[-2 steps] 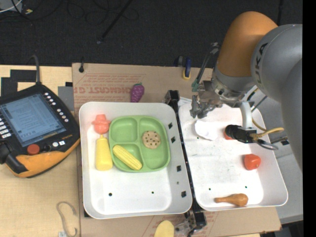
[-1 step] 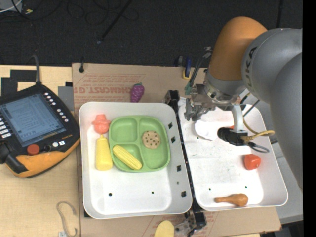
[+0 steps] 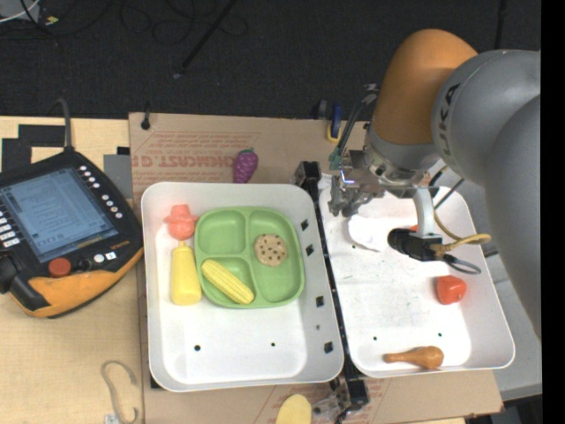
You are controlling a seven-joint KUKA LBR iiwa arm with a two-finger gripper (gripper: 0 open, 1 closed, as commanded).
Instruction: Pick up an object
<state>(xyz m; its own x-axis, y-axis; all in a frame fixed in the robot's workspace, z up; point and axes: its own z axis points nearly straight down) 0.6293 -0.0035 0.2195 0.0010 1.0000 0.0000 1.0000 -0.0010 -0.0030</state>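
My gripper (image 3: 346, 200) hangs over the far left corner of the right bin (image 3: 494, 347), under the grey and orange arm. Just below it lies a white object (image 3: 362, 234) on the bin floor; no contact with it can be made out. Further right in this bin rests a small red piece (image 3: 450, 290), and a tan drumstick (image 3: 415, 357) lies near the front wall. The left bin (image 3: 229, 360) holds a green divided plate (image 3: 296, 281) with a cookie (image 3: 270, 249) and a corn cob (image 3: 228, 281), beside a yellow bottle (image 3: 184, 274) and a pink-red toy (image 3: 180, 223).
A purple grape bunch (image 3: 245, 164) sits on the cardboard behind the left bin. A yellow item (image 3: 294, 408) lies in front of the bins. A tablet controller (image 3: 57, 228) rests on the bench at far left.
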